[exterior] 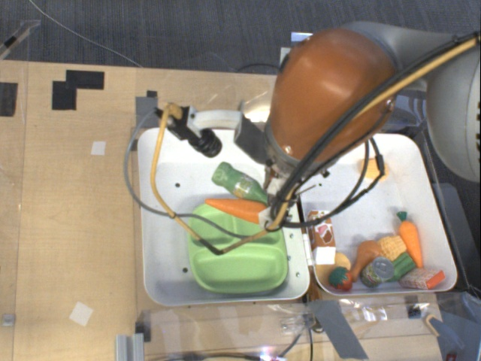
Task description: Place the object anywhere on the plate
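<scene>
Two shallow white bins sit side by side on the tabletop (68, 224): the left bin (161, 273) holds one green plate (240, 265), and the right bin (432, 194) holds a heap of toy food. One orange carrot (234, 208) lies across the plate's upper rim, long and tapered, pointing left, with its thick end under the arm's wrist. One green bottle (237, 180) lies tilted just above the carrot, close to it, on the bin floor. The plate is a rounded square with a divided surface, in the lower middle of the left bin. The gripper (274, 213) sits at the carrot's right end, but the arm's large orange band (331, 89) and a bundle of black and yellow cables (161, 201) cover it, so whether it is wide, narrow or gripping anything cannot be told. The cables loop over the left bin and across the plate. In the right bin a second, smaller carrot (409, 241), a corn cob (391, 245), a drumstick-like piece (364, 256), a small carton (323, 235) and a few other pieces crowd the lower edge.
</scene>
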`<control>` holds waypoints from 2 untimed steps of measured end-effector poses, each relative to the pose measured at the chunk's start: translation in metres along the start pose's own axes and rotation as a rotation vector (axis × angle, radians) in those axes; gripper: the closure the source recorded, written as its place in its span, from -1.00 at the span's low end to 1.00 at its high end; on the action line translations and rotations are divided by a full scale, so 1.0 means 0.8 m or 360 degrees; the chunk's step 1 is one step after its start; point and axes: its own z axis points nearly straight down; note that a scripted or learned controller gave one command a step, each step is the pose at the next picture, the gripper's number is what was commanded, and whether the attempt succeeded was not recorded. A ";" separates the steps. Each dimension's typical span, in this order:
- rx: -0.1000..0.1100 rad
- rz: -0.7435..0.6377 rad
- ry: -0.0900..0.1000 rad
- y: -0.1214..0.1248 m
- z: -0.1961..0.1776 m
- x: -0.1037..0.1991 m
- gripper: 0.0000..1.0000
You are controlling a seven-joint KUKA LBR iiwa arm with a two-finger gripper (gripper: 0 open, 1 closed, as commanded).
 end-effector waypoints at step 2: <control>-0.0003 0.0106 0.0001 0.119 -0.188 0.123 1.00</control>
